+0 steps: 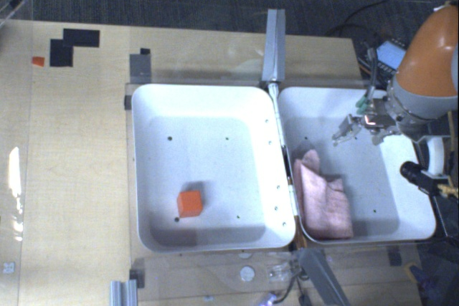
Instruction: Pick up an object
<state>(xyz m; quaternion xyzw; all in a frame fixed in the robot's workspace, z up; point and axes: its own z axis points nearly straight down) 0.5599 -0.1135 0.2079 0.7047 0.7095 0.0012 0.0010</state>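
An orange block (190, 203) lies in the left bin (150, 154), towards its front. A crumpled pink cloth (323, 197) rests in the right bin (387, 226), against the divider side. My gripper (359, 135) hangs over the back part of the right bin, above and to the right of the cloth. It is open, with nothing between its fingers. The arm with its orange band (430, 54) reaches in from the right.
A metal rail (273, 46) runs between the bins at the back. Black markers (70, 44) and a small orange tag (38, 61) sit on the wooden bench at far left. Cables and arm hardware (427, 175) crowd the right bin's right edge.
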